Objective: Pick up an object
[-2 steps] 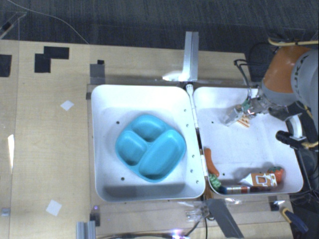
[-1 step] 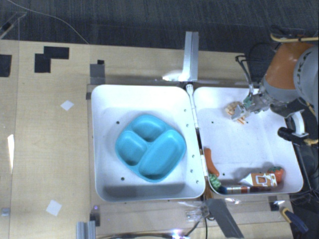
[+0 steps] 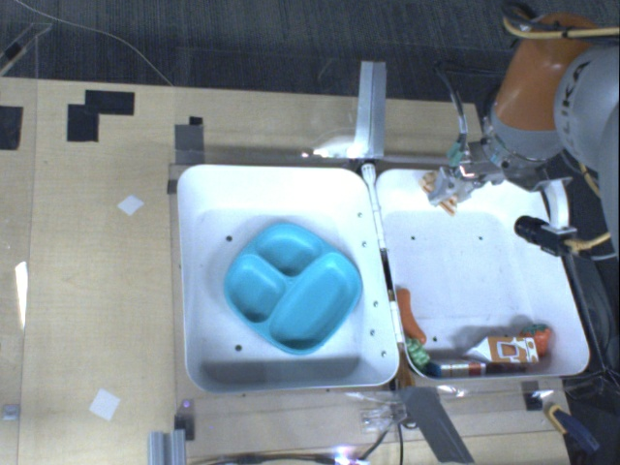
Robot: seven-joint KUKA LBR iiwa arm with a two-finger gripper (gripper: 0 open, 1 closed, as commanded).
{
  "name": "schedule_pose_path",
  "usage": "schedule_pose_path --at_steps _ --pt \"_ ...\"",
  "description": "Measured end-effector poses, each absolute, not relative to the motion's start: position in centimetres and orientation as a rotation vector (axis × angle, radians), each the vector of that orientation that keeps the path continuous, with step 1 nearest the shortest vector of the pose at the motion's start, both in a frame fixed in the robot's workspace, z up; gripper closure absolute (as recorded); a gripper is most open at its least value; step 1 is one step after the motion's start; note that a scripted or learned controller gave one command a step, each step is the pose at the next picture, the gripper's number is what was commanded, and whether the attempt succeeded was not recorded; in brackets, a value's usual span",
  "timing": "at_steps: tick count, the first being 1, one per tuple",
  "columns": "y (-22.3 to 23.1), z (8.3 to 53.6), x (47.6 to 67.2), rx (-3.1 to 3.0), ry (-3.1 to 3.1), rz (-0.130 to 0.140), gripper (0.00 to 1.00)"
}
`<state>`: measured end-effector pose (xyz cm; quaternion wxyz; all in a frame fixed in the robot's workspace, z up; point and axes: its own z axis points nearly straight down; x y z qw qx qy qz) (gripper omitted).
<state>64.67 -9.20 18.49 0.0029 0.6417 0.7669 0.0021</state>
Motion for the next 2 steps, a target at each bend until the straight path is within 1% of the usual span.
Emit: schedule_pose_path --at_steps 1,2 --pt "-11.9 16.8 64.4 1.879 2.512 0.004 1.0" --pt "-4.7 19.4 62.2 1.812 2.561 0.005 1.0"
